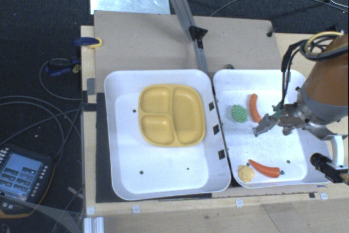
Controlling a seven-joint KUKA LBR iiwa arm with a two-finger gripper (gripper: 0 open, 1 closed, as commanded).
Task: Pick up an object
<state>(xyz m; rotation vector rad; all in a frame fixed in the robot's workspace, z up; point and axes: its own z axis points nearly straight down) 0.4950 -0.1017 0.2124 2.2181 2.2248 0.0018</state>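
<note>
The right bin holds a green bumpy ball, an upright orange sausage just right of it, a red-orange pepper near the front wall, and a small yellow lump in the front left corner. My gripper hangs over the middle of this bin, pointing left. It is just below the sausage's lower end and right of the green ball, and it touches neither as far as I can see.
The left bin holds a yellow three-compartment plate. A grey tripod pole slants down to the gap between the bins at the back. The arm's orange band and cables overhang the right bin's right side.
</note>
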